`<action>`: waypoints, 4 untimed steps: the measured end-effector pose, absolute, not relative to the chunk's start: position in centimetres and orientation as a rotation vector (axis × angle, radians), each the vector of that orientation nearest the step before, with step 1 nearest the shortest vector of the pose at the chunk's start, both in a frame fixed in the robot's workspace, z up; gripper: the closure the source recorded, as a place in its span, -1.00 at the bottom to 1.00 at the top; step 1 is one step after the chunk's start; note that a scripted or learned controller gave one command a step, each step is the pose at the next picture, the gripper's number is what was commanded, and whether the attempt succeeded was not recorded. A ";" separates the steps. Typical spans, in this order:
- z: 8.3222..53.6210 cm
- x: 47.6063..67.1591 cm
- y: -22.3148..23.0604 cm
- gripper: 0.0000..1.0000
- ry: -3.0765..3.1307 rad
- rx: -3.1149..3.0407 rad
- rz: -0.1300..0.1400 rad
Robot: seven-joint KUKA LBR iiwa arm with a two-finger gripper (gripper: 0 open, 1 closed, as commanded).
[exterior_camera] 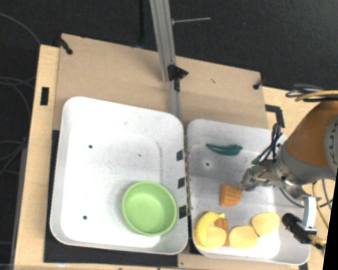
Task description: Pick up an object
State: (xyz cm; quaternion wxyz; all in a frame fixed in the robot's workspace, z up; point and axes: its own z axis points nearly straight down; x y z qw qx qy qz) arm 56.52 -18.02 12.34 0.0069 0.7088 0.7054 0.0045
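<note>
In the right bin (219,139) lie a small orange block (230,195), a dark green pepper-shaped piece (224,149) near the back, and yellow rounded pieces (244,236) along the front edge. My gripper (252,178) hangs low in this bin, just right of and above the orange block. Nothing shows between its fingers. The grey arm with its orange band (316,132) comes in from the right.
A light green bowl (149,207) sits at the front right of the left bin (94,126). A metal post (163,28) slants up from behind the bins. The bins' shared wall (183,171) runs between them.
</note>
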 end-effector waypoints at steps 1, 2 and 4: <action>18.4 56.1 -18.7 1.00 2.213 2.220 0.006; 23.9 56.3 -18.8 1.00 2.221 2.212 0.006; 26.3 57.9 -13.4 1.00 2.230 2.210 0.005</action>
